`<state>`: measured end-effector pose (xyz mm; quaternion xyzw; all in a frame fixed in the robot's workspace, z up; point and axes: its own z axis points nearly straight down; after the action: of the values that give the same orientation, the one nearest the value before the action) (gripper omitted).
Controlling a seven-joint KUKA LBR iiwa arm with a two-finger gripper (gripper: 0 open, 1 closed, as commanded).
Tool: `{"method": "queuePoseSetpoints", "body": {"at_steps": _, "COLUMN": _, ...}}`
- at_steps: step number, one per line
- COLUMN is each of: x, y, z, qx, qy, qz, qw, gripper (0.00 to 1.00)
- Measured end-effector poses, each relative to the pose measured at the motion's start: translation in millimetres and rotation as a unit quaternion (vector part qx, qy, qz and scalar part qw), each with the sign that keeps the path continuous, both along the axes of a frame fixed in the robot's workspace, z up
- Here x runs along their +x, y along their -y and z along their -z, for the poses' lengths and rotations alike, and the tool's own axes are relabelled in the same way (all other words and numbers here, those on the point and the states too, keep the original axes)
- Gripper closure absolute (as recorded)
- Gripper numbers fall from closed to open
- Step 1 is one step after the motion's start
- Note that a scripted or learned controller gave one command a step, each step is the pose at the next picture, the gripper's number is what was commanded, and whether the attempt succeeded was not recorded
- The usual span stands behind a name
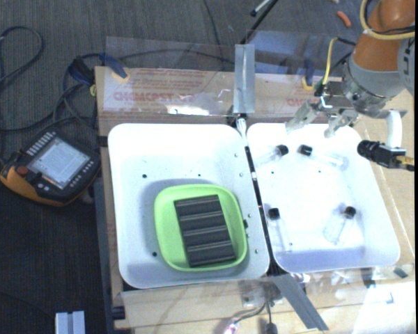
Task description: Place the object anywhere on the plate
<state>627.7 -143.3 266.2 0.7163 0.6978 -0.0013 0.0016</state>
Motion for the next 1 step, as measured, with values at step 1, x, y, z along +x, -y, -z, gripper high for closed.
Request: {"method": "queuePoseSetpoints", "body": {"at_steps": 1, "x": 40.7, "y": -36.0, "z": 51.4, "qx": -0.0001, "qy": -0.001, "qz": 0.030, "qw": 0.9995, "gripper": 0.00}}
